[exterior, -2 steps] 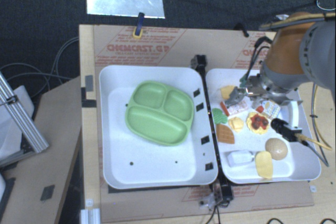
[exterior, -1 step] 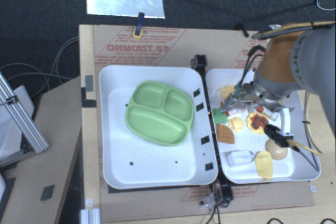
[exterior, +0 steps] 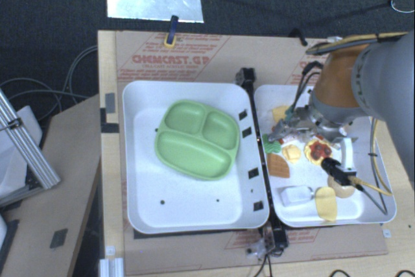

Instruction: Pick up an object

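Hovering low over the toy food pile (exterior: 299, 151) in the right bin (exterior: 376, 204), can't tell the grip state, probably needing a straight drop next.

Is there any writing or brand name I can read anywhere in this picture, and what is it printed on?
"CHEMCAST GP", red print on the brown board under the bins, above the left bin; the last letters are blurry.
Smaller red lines around it: too blurred to read.
Red print by the right bin, top right: partly hidden, unreadable.
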{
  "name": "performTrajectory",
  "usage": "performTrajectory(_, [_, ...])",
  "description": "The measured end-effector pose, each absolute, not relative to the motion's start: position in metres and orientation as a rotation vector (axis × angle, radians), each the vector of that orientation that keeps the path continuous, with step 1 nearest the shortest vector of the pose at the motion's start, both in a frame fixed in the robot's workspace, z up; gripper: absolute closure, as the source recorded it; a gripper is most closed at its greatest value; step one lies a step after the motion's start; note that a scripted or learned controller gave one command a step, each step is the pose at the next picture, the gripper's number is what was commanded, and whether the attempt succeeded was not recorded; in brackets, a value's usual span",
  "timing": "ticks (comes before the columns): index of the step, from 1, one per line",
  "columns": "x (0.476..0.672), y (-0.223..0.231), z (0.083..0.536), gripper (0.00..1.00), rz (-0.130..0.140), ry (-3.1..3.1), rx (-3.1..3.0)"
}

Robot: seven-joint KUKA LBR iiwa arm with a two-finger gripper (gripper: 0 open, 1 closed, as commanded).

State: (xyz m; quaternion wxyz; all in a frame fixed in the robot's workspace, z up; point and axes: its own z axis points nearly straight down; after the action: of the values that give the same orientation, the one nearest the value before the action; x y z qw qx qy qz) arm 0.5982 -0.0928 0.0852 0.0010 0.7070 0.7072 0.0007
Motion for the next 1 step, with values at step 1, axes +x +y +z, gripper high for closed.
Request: performTrajectory(1, [0.6002,-0.092,0.0982,1.0,0.011,2.219,2.216])
